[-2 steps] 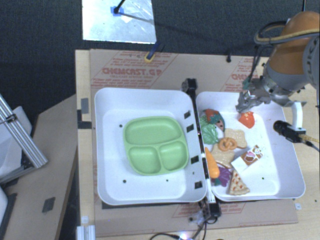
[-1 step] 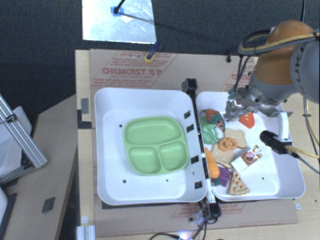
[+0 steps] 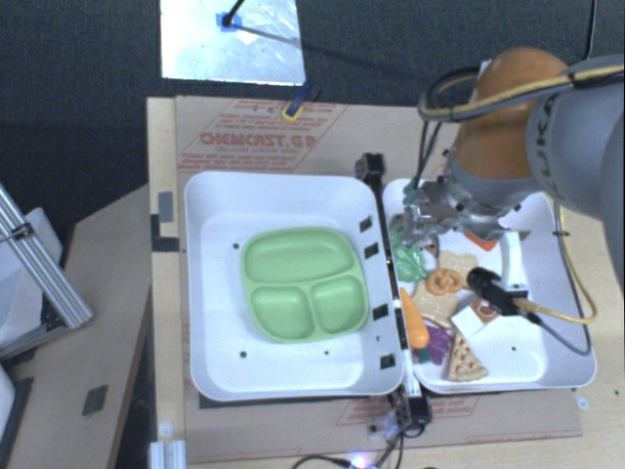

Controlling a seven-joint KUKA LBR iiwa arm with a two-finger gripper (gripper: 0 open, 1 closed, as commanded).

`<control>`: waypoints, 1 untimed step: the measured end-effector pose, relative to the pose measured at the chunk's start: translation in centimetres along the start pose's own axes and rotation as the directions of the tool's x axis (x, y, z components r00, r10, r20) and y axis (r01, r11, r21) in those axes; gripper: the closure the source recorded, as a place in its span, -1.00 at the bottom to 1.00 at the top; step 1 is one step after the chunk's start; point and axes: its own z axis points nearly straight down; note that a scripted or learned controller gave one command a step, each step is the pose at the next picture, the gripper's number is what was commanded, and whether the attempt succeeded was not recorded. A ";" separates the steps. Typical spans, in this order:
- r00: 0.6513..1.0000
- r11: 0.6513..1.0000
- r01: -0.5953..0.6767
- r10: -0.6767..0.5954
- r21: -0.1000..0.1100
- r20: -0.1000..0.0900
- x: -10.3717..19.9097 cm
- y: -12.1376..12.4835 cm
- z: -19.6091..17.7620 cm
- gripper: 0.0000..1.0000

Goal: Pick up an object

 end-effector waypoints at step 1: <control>1.000 1.000 -0.001 0.001 0.001 0.001 4.6 -1.8 0.5 1.00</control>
